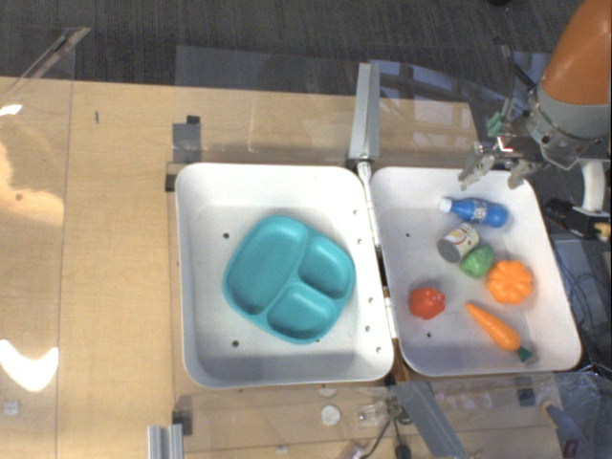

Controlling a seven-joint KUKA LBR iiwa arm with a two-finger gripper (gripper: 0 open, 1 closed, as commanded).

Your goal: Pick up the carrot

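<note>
The carrot (494,327), orange with a green stem end, lies slantwise near the front right corner of the right bin (411,352). My gripper (497,168) hangs over the far edge of that bin, well behind the carrot and just beyond a blue bottle. Its fingers (474,169) are spread open and hold nothing.
In the right bin with the carrot are a blue bottle (475,211), a small grey can (458,242), a green pepper (476,260), an orange pumpkin (510,281) and a red tomato (427,301). A teal divided plate (290,277) rests in the left bin (196,256).
</note>
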